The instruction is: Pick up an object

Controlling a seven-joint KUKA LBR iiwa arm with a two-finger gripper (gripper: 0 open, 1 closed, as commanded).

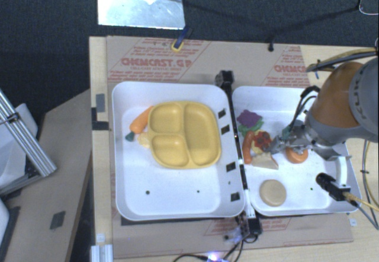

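Observation:
The right bin (305, 198) holds several toy foods. A purple grape bunch (249, 118) lies at its upper left, with a red and orange piece (254, 141) just below and a pale wedge (266, 162) under that. An orange round piece (297, 156) sits mid-bin, and a tan disc (273, 192) lies near the front. My gripper (278, 146) is low in this bin, between the red and orange piece and the orange round piece, right by the wedge. The wrist hides its tip.
The left bin (127, 195) carries a yellow divided plate (180, 134), with an orange carrot (140, 120) against the plate's left rim. A black divider with clips (232, 136) runs between the bins. The grey and orange arm (343, 106) overhangs the right bin's right side.

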